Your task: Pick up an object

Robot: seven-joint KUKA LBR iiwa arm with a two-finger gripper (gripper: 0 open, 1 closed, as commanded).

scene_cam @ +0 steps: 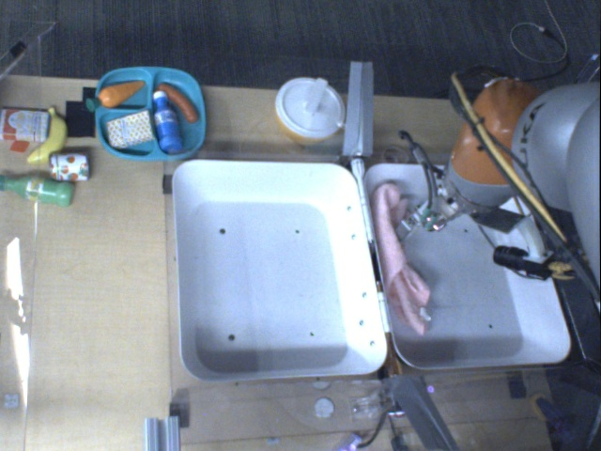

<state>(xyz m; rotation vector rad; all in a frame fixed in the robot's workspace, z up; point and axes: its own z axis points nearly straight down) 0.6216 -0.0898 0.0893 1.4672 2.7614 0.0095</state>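
A long pink cloth [400, 269] lies crumpled along the left wall of the right bin [488, 341], running from the far corner towards the near end. My gripper [419, 218] hangs low over the far left part of that bin, right beside the cloth's upper end. It is small and dark against the bin floor, and its tip seems to touch the cloth's edge. The grey arm with its orange band [488, 134] comes in from the right above the bin.
The left bin [272, 280] sits next to it, across a thin divider. On the bench at far left are a blue divided plate [150, 113] of toy food, a banana [47, 137], a can [69, 166] and a green bottle [38, 190]. A white lidded cup [310, 109] stands behind the bins.
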